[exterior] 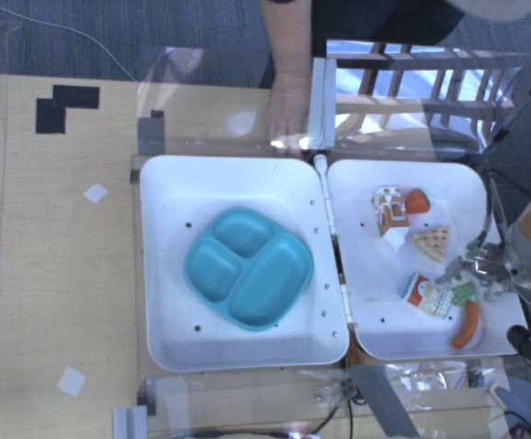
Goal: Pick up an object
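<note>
A robotics lab bench is showing here: a pale wooden tabletop (55, 273) is carrying black marker patches (64, 106), clear shielding panels (169, 99), two white bins (164, 337), loose cables (338, 414), and aluminium framing (430, 71) behind.

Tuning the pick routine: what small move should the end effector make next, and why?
Probably a short descent where it is. The end effector sits low in the right bin, beside the green piece and the red and white packet, with no object visibly between its fingers.

blue plate (249, 268) fills left bin (164, 337)
</note>
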